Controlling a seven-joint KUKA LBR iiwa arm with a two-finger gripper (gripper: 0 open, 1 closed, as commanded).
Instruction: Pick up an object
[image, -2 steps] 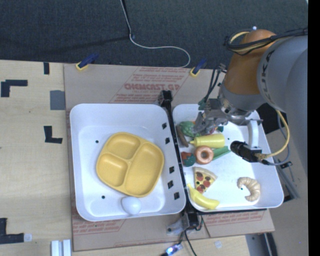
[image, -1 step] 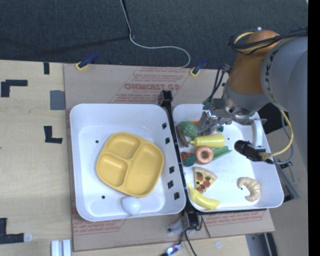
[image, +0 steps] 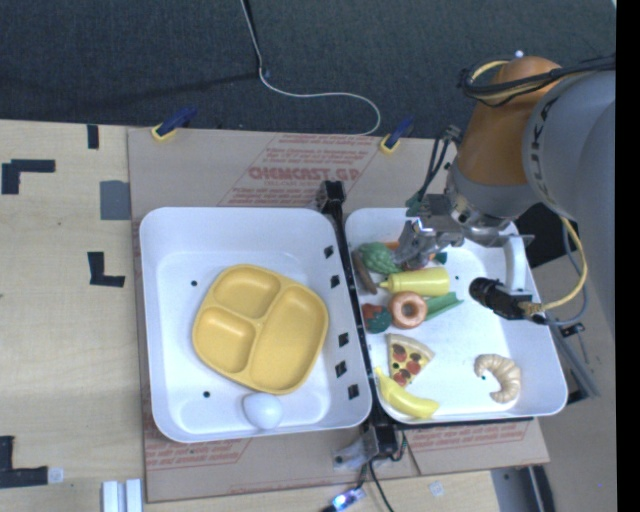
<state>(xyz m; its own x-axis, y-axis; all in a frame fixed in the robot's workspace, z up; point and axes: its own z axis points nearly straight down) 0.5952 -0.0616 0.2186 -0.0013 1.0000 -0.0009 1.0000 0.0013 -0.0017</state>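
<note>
Two bins; gripper (image: 420, 240) low in right bin (image: 540, 400), over toy corn (image: 420, 281) and green toy (image: 377, 259). Finger spread, hold: cannot tell. Approach step, judged. Next: close on one, lift straight.

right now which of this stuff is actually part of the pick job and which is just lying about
In play, in the right bin under the gripper:
corn cob
donut
green leafy toy
pizza slice
banana
croissant

Lying about:
yellow divided plate and white egg in the left bin
blue-and-yellow clamps on the cardboard
white cable
</note>
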